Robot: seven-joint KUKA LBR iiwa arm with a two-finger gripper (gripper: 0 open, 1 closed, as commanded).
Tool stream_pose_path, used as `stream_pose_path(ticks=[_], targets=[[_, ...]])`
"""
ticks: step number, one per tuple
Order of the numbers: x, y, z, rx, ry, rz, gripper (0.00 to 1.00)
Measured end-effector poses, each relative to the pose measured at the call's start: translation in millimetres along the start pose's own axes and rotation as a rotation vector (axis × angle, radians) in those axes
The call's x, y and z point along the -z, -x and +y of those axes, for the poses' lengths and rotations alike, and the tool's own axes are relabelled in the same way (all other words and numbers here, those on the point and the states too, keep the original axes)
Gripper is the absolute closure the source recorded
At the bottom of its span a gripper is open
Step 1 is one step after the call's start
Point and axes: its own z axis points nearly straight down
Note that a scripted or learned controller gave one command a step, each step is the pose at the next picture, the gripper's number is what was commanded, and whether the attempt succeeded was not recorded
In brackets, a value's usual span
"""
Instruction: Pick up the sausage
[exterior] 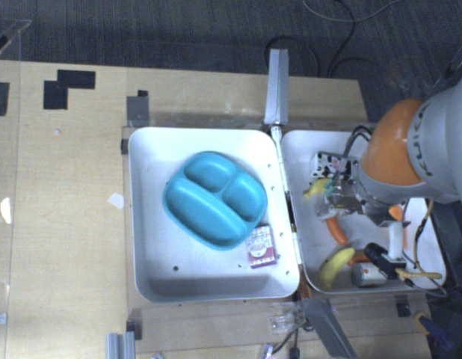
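Observation:
The sausage [336,231], a short orange-red piece, lies in the middle of the right bin [306,223], slanting toward the front right. My gripper [333,200] hangs over the same bin just behind the sausage's upper end, at the tip of the grey arm with the orange band [392,155]. Nothing shows as being lifted by it.
A yellow banana [336,265] and a small metal can [368,274] lie at the right bin's front. A small yellow item [315,189] sits left of the gripper. The left bin [145,200] holds a blue divided plate [214,198] and a small purple packet [261,246].

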Motion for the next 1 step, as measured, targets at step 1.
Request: stream_pose_path(ticks=[1], targets=[[147.4, -94.3, -32.4, -0.180, -0.012, -0.002, 1.00]])
